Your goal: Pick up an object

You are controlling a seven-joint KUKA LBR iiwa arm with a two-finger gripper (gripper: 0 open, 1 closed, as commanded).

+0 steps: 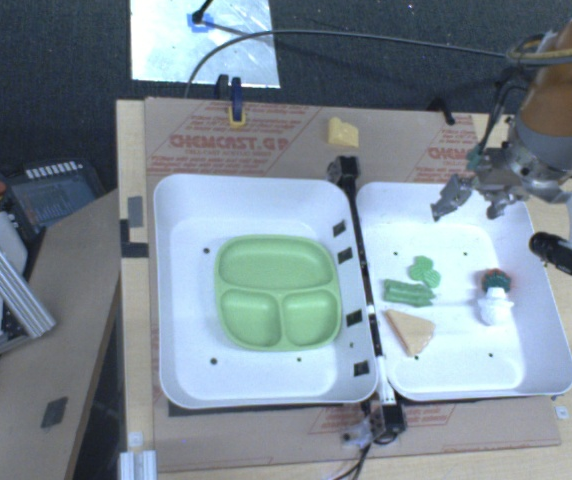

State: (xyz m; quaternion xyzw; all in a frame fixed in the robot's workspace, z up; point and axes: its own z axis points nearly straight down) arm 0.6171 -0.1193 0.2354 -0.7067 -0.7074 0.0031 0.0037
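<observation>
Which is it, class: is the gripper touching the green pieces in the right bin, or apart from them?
Apart. The camera view shows bare white bin floor between the gripper and the green pieces.

A broad orange band is seen above the grey wrist of the arm (556, 98), ending in 2 dark-tipped grey fingers (449, 199).

Bench (136, 298) with a brown cardboard sheet (266, 138) laid flat on it. Two shallow white bins rest side by side on the sheet: left bin (181, 268) and right bin (536, 358), edges touching. A yellow block (343, 132) lies on the cardboard behind the bins.
</observation>
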